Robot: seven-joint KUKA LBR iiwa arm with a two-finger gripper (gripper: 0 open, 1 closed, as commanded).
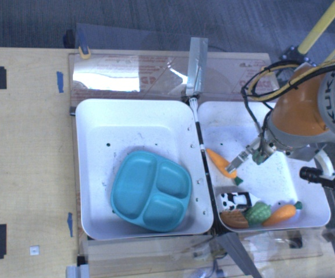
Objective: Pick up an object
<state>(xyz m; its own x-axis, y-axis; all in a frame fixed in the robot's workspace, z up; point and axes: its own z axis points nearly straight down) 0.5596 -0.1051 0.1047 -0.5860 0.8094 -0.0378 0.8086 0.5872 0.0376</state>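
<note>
A small orange toy carrot (216, 160) lies slantwise in the right bin (236, 120), close to the divider between the bins, with its green end pointing to the lower right. My gripper (235, 167) reaches in from the right and its tip meets the carrot's lower end. The orange-banded wrist (297, 112) hangs over the bin's right half.
Along the right bin's front wall lie a black-and-white toy (235, 200), a brown piece (234, 218), a green broccoli-like toy (258, 212) and a second orange carrot (283, 213). A teal divided plate (151, 197) sits in the left bin (98, 126). Cables loop above the wrist.
</note>
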